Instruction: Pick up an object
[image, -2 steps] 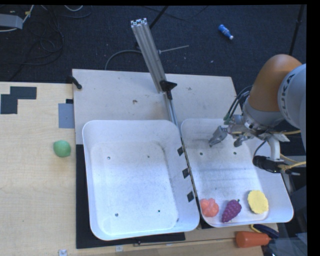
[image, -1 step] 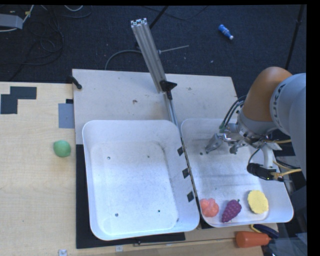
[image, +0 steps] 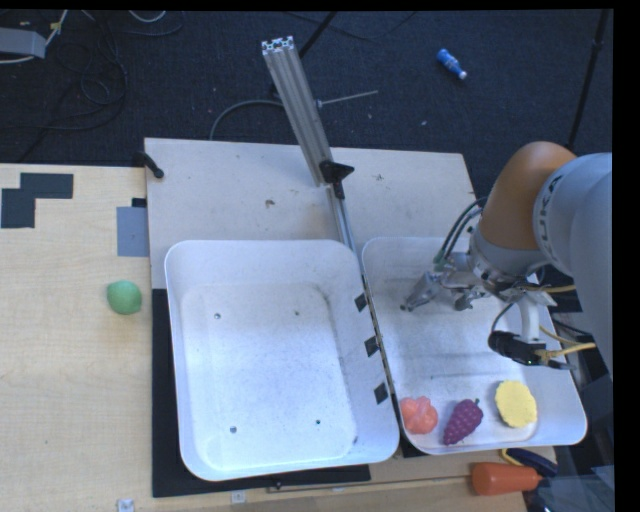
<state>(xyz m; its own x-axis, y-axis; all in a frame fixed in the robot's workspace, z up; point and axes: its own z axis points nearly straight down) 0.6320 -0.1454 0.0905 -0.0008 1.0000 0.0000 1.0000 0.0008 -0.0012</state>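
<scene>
Green, off on the wooden bench, a small ball (image: 124, 297) lies far to the left of the fingers, past the left bin (image: 200, 262) and outside either bin, so it is no candidate for this try. That left bin sits between the ball and the gripper. A slanted metal rail (image: 305, 110) runs up and away from the seam between the bins, to the upper left of the fingers.

Over the right bin (image: 570, 425), the gripper (image: 440, 292) hangs in the upper half with nothing between its fingers; from this slant I cannot tell how wide they stand. The pickable things lie well below the fingers along the bin's near wall: an orange-red lumpy piece (image: 419, 414), a purple grape bunch (image: 462, 421) just beside it, and a yellow rounded piece (image: 516, 403) a little apart to the right.

To do this step well, I judge the arm should travel toward the near wall before descending. The yellow piece looks the safest target, since it stands clear of its neighbours. The red and purple pair sit so close that a finger could nudge one while closing on the other. The near wall may also block a finger on that side.
</scene>
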